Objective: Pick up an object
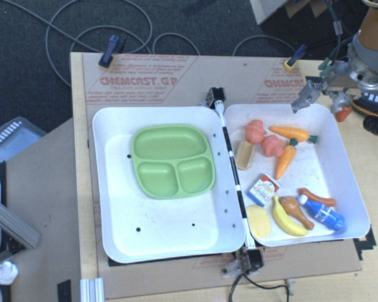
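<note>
Two white bins share the desk: the left bin carries a green tray, the right bin crowds the toys, carrots nearest the gripper, which hangs bare above the far rim, seemingly parted for descent.
</note>
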### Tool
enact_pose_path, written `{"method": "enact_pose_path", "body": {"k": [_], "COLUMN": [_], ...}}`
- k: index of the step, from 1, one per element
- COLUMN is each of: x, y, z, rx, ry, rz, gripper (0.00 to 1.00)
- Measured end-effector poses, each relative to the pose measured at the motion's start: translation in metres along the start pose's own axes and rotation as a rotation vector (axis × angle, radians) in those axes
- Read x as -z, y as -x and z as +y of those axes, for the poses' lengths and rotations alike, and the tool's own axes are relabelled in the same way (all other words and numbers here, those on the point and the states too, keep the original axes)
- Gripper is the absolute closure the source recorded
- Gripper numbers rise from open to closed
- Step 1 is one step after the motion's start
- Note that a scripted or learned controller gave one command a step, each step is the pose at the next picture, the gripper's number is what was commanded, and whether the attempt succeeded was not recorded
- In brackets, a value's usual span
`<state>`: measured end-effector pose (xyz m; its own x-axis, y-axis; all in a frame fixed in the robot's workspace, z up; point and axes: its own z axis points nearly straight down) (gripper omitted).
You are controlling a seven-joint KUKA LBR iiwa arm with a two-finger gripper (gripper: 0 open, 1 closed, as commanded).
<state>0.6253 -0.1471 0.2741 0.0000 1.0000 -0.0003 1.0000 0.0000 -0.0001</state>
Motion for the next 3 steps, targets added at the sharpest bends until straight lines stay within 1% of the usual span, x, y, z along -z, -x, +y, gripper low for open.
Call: {"method": "enact_pose_path", "body": {"k": [1, 2, 3], "x": [-0.088, -0.185, -0.175], "y": [-0.026, -0.038, -0.037], "z": [-0.024, 0.044, 0.044], "rx": [0.0, 0.002, 0.003], "ry": [-0.001, 0.009, 0.01], "rz": [0.0, 0.001, -0.002], "gripper": [0.0, 0.0, 1.0]}}
